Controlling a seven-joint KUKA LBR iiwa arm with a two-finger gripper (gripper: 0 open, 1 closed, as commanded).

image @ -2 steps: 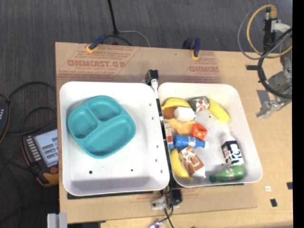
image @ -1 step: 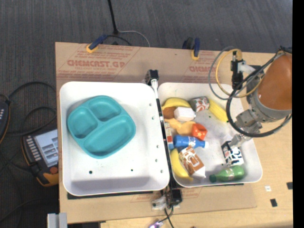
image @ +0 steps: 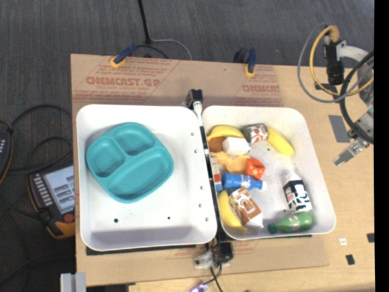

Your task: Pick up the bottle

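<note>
Three bottles lie in the right bin (image: 316, 157). A green bottle (image: 292, 224) rests on its side in the front right corner. Just above it lies a clear bottle with a dark label (image: 296, 194). A small blue bottle with a white cap (image: 242, 182) lies near the bin's middle. The arm (image: 358, 78) hangs at the far right, outside the bin, with yellow and black cables around it. Its gripper (image: 349, 153) is a grey tip over the bench, well right of the bottles and holding nothing that I can see.
The right bin also holds bananas (image: 281, 142), a can (image: 255, 132), orange toys (image: 240, 163) and a snack packet (image: 245, 206), packed close. A teal divided plate (image: 129, 161) sits in the left bin (image: 91, 224). Clamps (image: 250, 62) grip the board's far edge.
</note>
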